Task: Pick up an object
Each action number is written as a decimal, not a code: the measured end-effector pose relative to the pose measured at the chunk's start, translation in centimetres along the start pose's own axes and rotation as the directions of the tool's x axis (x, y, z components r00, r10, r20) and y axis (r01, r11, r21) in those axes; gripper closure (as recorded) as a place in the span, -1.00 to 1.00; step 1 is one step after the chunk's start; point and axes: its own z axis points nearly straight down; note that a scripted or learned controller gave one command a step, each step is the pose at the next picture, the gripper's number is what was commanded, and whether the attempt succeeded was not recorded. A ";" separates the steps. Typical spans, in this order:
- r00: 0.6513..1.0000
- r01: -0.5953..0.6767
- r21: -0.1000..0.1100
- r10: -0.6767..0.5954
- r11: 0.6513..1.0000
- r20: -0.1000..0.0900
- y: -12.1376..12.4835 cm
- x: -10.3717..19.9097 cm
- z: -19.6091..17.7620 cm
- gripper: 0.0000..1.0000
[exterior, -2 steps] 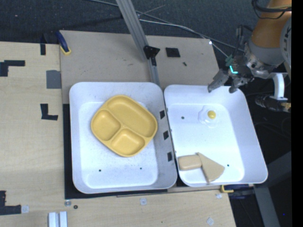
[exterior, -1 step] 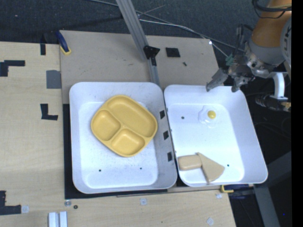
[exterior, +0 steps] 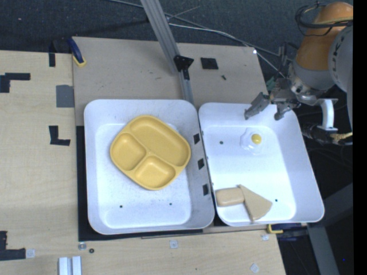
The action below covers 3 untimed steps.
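Camera view: we see our gripper (exterior: 267,109) spread wide, holding nothing, above the right bin's (exterior: 298,171) far edge, near a fried egg (exterior: 253,140).

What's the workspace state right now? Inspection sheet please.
Surface: wooden bench with black tape marks, bearing two white bins side by side.
Job's things: yellow divided plate in the left bin; in the right bin, a fried-egg toy near the top and a tan block touching a tan wedge at the bottom.
Clutter: nothing seen.
Grippers: gripper above the right bin's top edge, jaws spread, nothing between them.
Cables: thin wires cross the top of the bench toward the arm.
Surroundings: slanted metal pole; dark floor.
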 end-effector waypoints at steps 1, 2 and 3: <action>1.000 0.001 0.000 -0.001 1.000 0.000 -0.3 -0.2 6.4 -1.00; 1.000 0.001 -0.009 -0.001 1.000 0.005 -0.1 -0.3 11.3 -1.00; 1.000 0.002 -0.006 -0.002 1.000 0.002 -0.2 -0.2 10.4 1.00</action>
